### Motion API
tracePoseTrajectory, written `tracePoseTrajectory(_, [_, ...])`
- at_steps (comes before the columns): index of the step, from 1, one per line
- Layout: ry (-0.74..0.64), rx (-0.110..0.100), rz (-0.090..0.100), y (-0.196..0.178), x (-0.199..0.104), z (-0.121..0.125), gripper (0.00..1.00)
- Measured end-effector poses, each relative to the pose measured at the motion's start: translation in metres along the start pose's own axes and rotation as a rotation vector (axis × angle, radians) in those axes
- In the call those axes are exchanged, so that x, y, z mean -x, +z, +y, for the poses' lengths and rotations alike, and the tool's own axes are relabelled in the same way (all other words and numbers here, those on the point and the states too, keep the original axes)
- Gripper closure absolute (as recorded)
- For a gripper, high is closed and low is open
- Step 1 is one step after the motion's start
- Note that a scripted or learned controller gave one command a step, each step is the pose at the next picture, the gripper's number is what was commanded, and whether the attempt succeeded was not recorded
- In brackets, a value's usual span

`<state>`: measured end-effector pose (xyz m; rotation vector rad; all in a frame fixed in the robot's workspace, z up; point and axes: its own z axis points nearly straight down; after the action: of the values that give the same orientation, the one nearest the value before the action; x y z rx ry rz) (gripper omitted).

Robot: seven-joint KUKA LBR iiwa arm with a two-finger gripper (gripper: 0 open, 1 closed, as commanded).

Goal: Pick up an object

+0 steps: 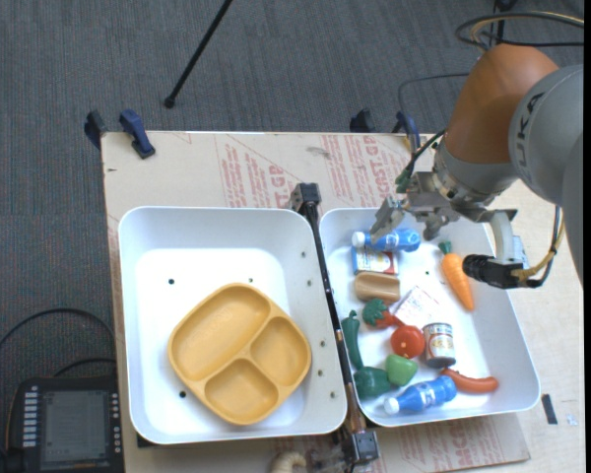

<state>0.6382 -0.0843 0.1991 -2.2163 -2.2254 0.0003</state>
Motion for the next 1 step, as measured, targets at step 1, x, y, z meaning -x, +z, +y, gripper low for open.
tracePoseTrajectory(1, [0.003, -0.006, 0.001, 0.0984, 0.0039, 0.0048, 0.00])
